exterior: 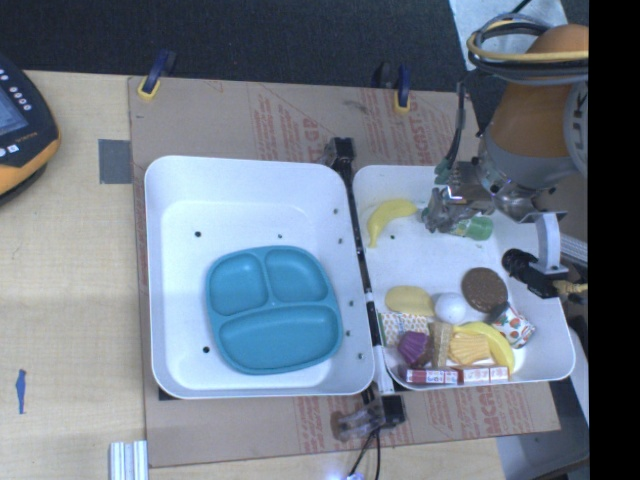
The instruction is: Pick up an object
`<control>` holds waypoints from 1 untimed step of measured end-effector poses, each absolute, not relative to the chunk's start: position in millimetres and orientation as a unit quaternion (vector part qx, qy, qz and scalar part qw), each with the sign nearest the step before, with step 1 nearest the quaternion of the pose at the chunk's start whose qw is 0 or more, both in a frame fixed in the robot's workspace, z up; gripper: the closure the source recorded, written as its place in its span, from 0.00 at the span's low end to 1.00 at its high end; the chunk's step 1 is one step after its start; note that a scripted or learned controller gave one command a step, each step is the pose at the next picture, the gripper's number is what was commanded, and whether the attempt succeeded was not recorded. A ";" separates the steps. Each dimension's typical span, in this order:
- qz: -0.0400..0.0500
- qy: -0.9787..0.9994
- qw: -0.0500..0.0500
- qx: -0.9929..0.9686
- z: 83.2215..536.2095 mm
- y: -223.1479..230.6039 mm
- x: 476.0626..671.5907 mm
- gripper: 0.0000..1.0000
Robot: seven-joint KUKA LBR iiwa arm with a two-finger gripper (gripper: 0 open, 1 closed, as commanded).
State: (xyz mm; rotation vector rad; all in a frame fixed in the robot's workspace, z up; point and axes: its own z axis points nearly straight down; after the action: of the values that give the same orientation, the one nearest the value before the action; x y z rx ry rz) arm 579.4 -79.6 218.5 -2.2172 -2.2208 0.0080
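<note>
The right white bin (400,258) holds a yellow banana-shaped toy (388,215) at its back left and a pale green piece (478,228) at the back right. Toward the front lie a yellow lump (408,300), a white egg (450,309), a brown round cookie (484,289), a purple piece (413,347), yellow toy food (480,345) and a red-and-white bar (455,375). My gripper (447,211) is down in the back of this bin, just left of the green piece and right of the banana toy.
The left white bin (175,228) holds a blue divided plate (273,308). An orange-and-black device (20,123) lies at the bench's left edge. Clamps (152,74) sit on the cardboard's back edge. The arm's grey and orange body (535,98) hangs over the right bin's back right corner.
</note>
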 end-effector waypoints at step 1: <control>0.002 -0.711 0.003 -0.704 218.1 -11.2 575.7 1.00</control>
State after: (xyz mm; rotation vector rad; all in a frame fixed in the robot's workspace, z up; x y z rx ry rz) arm 575.7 -11.2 218.1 -2.2062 -2.2283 0.0059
